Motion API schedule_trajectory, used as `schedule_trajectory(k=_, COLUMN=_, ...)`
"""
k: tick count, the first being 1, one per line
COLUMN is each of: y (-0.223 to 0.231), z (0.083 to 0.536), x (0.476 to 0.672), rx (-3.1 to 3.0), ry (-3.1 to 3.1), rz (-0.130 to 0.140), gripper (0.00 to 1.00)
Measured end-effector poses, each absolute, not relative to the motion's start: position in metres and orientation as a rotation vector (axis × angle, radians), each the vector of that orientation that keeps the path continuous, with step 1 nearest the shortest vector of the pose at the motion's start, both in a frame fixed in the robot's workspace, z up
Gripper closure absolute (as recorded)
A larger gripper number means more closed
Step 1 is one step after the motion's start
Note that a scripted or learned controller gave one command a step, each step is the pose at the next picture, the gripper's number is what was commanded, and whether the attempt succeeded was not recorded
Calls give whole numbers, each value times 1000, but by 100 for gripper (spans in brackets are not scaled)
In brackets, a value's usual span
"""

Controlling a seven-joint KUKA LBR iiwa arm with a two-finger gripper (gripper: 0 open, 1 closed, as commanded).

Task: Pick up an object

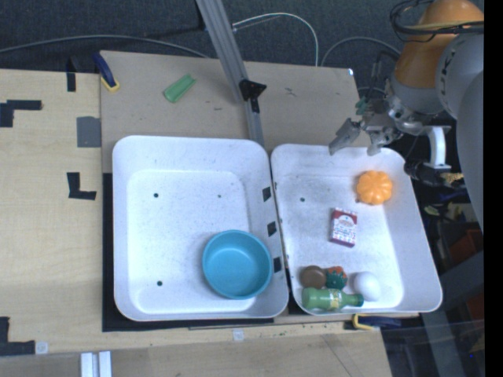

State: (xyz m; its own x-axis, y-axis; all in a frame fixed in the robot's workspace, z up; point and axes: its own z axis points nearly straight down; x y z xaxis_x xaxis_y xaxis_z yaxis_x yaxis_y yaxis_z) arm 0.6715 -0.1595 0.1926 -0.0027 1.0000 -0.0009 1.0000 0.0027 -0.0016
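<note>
robot lab: plywood bench, taped marks, loose cables, two white bins.

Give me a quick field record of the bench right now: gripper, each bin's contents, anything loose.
gripper: fingers spread, nothing between them, above the right bin's far edge
right bin: orange pumpkin-like object, small red carton, green bottle, white egg-like ball, brown object
left bin: blue bowl
loose on bench: green block, beyond the left bin
</note>
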Motion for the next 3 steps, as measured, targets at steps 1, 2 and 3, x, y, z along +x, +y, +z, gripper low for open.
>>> schedule_trajectory(k=1, y=-160, z=193, x=671, rx=-2218, ry=-2224, rz=4, gripper=0)
schedule_trajectory(k=2, y=-158, z=128, x=672, rx=-2215, ry=-2221, rz=9, gripper=0)
schedule_trajectory(k=3, y=-159, z=89, x=671, rx=-2216, ry=-2220, rz=11, gripper=0)
